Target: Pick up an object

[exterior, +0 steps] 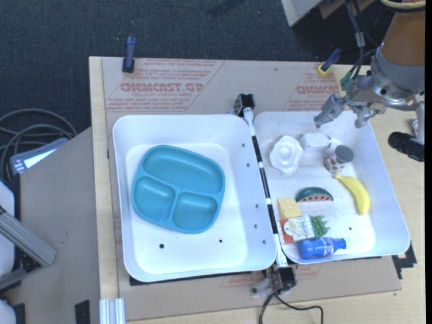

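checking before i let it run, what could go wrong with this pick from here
1. The right bin is crowded: the can, banana and white cup lie close together, so the end effector could knock a neighbour.
2. It hangs over the bin's far rim, where little lies under it, so a straight descent may close on nothing.
3. The bottle lies on its side and may roll.
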Robot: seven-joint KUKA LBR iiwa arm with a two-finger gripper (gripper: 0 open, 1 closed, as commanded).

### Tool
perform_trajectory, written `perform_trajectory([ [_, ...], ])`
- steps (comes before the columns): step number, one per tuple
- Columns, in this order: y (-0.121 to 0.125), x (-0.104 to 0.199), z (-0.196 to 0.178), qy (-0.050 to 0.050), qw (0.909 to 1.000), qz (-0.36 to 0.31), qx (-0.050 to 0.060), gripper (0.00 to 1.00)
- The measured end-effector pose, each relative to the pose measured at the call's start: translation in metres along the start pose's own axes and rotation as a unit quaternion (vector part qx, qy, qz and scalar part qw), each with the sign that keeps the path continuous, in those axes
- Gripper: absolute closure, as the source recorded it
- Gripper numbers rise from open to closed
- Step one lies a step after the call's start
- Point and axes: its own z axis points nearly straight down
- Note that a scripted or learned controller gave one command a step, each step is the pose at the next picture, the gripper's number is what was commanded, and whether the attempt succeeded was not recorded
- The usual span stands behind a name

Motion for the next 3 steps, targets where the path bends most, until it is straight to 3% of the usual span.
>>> perform_trajectory([
  [1,0.024,-0.052,0.085,0.000,1.0000,0.000,0.001,0.00],
  [2,-0.002,-0.060,0.166,0.000,1.0000,0.000,0.000,0.00],
  [3,-0.023,-0.067,0.086,-0.001,1.0000,0.000,-0.001,0.00],
])
